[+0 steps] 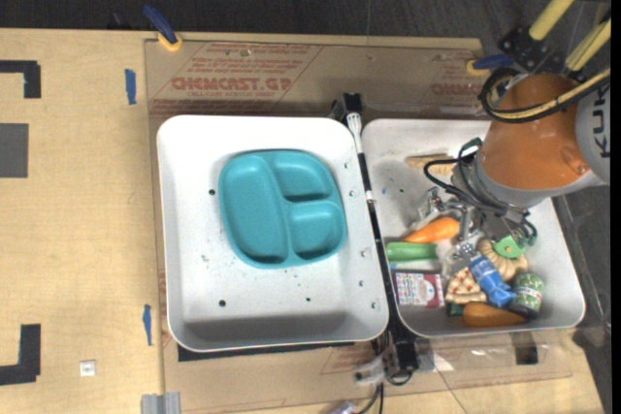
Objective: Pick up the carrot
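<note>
Gripper hovers beside the carrot, wrist hiding toys behind.

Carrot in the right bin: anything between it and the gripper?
Nothing visible. The gripper hangs right at the carrot, by its right end. The toys crowding it lie to the sides: a green piece just below and a pile of small toys lower right in the right bin.

Arm reaching down, gripper low
</note>
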Controlling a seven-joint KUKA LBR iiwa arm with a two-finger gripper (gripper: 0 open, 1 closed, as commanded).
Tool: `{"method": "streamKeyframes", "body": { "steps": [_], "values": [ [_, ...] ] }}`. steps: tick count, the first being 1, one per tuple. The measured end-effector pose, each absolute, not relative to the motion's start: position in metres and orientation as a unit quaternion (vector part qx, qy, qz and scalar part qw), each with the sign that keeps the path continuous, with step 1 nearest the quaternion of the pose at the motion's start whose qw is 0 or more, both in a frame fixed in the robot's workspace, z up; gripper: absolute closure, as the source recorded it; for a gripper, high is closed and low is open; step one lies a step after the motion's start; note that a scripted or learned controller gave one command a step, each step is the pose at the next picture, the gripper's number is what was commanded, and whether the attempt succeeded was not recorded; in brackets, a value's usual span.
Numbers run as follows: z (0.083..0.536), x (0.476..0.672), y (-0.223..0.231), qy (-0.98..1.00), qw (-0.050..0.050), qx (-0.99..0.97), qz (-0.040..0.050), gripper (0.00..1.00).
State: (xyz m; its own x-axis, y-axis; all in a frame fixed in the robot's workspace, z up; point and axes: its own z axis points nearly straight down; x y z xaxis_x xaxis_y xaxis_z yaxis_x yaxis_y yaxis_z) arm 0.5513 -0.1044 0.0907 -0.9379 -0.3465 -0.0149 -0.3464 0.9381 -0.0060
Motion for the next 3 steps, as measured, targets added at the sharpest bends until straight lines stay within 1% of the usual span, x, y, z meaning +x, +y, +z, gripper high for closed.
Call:
{"method": "streamKeyframes", "body": {
  "steps": [1,2,3],
  "values": [
    [0.091,0.507,-0.095,0.997,0.01,-0.078,-0.002,0.0],
    [0.104,0.511,-0.094,0.997,0.017,-0.079,-0.0026,1.0],
    [0.191,0.602,-0.037,0.993,0.009,-0.114,0.0006,1.0]
  ]
}}
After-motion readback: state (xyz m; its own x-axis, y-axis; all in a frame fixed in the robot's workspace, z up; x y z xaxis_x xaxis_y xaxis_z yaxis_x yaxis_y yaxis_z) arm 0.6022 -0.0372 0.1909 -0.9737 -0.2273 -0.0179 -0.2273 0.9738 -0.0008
